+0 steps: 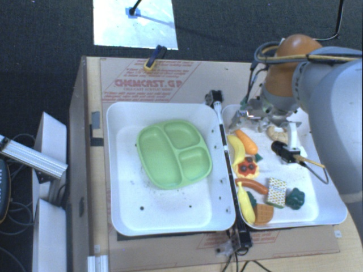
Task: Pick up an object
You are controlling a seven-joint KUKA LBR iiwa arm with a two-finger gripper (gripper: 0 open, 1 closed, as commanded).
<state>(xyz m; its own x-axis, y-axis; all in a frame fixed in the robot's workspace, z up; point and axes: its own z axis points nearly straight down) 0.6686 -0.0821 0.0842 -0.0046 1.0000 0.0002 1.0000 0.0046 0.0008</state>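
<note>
The pincer (266, 120) hangs low over the far end of the right bin (329, 211), and whether it is spread or pressed together I cannot tell — the wrist hides it. Just below it lies a carrot (247, 141), beside a banana (236, 149). Well to its left, the green tray (173, 153) sits in the left bin (127, 208).

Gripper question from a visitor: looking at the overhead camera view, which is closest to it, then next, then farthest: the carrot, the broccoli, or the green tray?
Measured from the gripper at the right bin's far end:
1. Carrot, just below-left of it in the same bin.
2. Broccoli, at that bin's near end.
3. Green tray, in the left bin.
</note>
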